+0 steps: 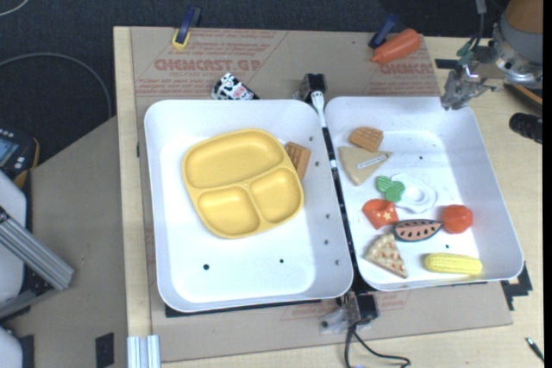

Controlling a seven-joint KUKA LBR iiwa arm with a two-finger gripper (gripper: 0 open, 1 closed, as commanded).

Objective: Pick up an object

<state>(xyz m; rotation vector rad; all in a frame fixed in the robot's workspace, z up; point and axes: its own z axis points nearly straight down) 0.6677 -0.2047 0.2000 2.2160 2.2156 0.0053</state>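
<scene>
The hand [458, 95] hangs over the right bin's [483, 152] far corner, holding nothing; its opening cannot be told

Right bin [483, 159] upper right bare, toy food [405, 215] crowding its lower left, yellow tray [243, 182] filling left bin [164, 211]

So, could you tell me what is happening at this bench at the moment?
A robot arm reaches in from the right, and its tool hangs over the far right corner of the right bin, holding nothing. That bin contains toy food: a watermelon slice, a corn cob, a tomato, a pizza slice and others. The left bin holds a yellow divided plate. Nothing has been picked up yet.
</scene>
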